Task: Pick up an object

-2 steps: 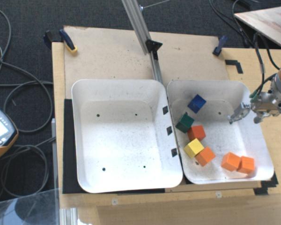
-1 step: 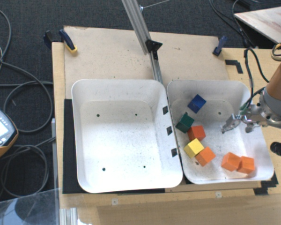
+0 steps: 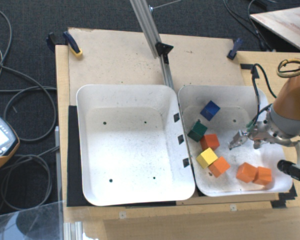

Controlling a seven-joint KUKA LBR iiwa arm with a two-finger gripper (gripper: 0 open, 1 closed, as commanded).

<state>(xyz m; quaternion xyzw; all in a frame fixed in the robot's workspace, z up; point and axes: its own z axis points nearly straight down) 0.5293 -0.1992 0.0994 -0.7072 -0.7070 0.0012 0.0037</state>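
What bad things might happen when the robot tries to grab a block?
The gripper hangs beside the blocks, not over one, so it may close on nothing. The yellow block touches the orange blocks on either side, so the fingers might not fit around it, or might push a neighbour. The orange pair sits near the right bin's wall, which could block a finger.

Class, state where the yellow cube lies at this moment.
The yellow cube lies in the right-hand bin near its left wall, with an orange cube just above it in the camera view and another orange cube touching its lower right.
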